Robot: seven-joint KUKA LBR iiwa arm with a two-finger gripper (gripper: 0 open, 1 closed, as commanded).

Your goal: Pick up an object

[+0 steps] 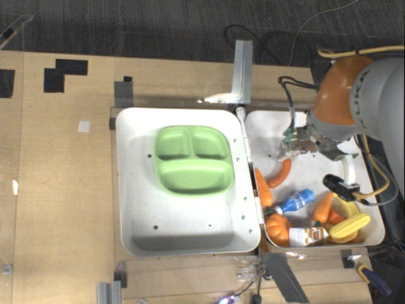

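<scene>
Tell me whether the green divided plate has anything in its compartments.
Empty. The green divided plate lies flat in the left bin, and all three compartments show bare green; the toys sit in the right bin.

You are looking at a tan wooden bench [57,189] spanning the frame below a dark floor strip. On it, two white bins sit side by side: left bin [136,233] mid-frame, right bin [262,122] toward the right edge.

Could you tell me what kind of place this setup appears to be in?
Probably a robotics lab bench for pick-up trials: a grey arm reaches over two white bins, one holding a green divided plate, the other toy food like a carrot, with cables trailing across dark carpet.
</scene>
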